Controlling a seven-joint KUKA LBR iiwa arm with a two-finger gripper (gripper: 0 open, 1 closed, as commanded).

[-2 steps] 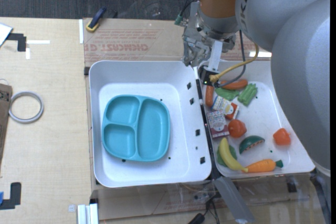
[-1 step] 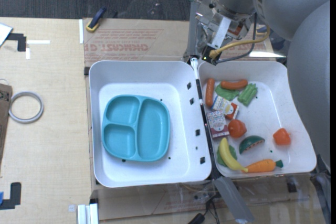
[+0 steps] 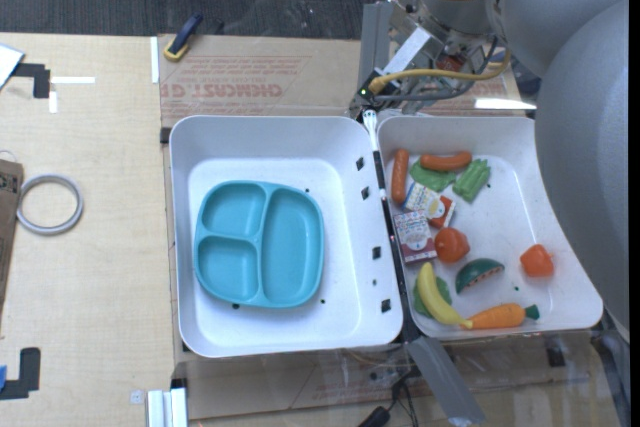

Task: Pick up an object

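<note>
Above the right bin's far edge the gripper is hanging; its grip I cannot tell, and banana, carrot and tomato are lying unpicked

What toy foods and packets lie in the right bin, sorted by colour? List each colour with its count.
Orange or red: 5, e.g. carrot
Green: 3, e.g. watermelon slice
Yellow: 1, banana
Printed packets: 2
Total: 11

Glossy plastic tray; bins likely matt plastic.
</note>
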